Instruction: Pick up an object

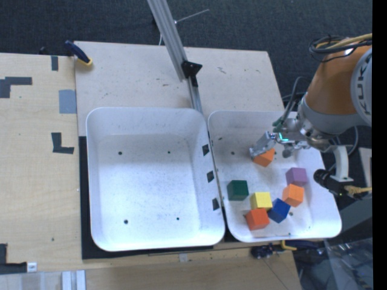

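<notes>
My gripper [262,150] hangs over the upper middle of the right bin [240,121], reaching in from the right. A small orange block [264,158] sits tilted at its fingertips, and the fingers look shut on it. Lower in the same bin lie a green cube [237,190], a yellow cube [261,200], a blue cube [279,210], a red-orange cube [257,219], another orange cube [293,194] and a purple cube [296,176].
The left bin [91,122] stands beside the right one, sharing a middle rim. A slanted metal rail [172,38] runs down to the bins' back edge. A blue and yellow tool [78,53] lies on the bench at the far left.
</notes>
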### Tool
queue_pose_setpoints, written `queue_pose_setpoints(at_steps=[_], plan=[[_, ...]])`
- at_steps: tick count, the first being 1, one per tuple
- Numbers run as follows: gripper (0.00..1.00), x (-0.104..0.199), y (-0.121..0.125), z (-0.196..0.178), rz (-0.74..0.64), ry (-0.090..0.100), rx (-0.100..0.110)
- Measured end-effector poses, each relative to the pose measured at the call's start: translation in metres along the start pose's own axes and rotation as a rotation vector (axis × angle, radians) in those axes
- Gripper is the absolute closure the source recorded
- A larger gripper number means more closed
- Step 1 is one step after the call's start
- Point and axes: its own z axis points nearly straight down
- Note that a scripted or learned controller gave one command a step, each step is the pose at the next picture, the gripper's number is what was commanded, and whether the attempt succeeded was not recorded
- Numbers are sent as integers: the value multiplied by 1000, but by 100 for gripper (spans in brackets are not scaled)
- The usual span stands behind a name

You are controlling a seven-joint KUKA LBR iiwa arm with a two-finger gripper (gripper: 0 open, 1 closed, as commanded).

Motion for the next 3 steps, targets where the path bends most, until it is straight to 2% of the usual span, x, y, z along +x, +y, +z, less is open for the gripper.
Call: queue_pose_setpoints(at_steps=[1, 3], plan=[[0, 0, 1, -2, -1, -1, -3], [0, 12, -12, 122, 0, 0, 4]])
